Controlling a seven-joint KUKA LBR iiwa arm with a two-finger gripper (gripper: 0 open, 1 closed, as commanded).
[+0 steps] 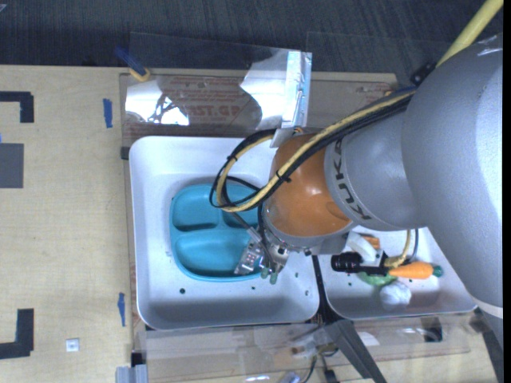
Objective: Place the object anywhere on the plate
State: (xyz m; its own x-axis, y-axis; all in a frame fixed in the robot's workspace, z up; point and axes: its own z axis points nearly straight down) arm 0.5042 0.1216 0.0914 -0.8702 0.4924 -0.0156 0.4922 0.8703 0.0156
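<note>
**Grey arm leaned over the blue plate in the centre bin**

Looming largest at the right of the frame, the grey arm [455, 150] reached leftward. Its orange band [307, 198] sat over the inner edge of the white bin [152, 214] in the middle of the frame. Below the band, the gripper [267, 268] pointed down at the lower right rim of the plate [200, 230], and whether it touched the rim could not be told. How far the gripper was open could not be told either. A small green bit showed at its tip, too small to name, so any hold on a thing stayed unclear.

The plate was blue with divided compartments and lay in the centre bin, towards that bin's right side. The arm partly covered its upper right.

In the second bin [447, 298], at the lower right of the frame, an orange carrot [411, 271] lay near the arm's edge, well apart from the plate. A white lump [395, 295] sat just below it.

A clear plastic sheet [215, 102] lay above the centre bin. The pale wooden table [64, 238] filled the left of the frame and carried a strip of blue tape [107, 112] and black marks [24, 106].
</note>
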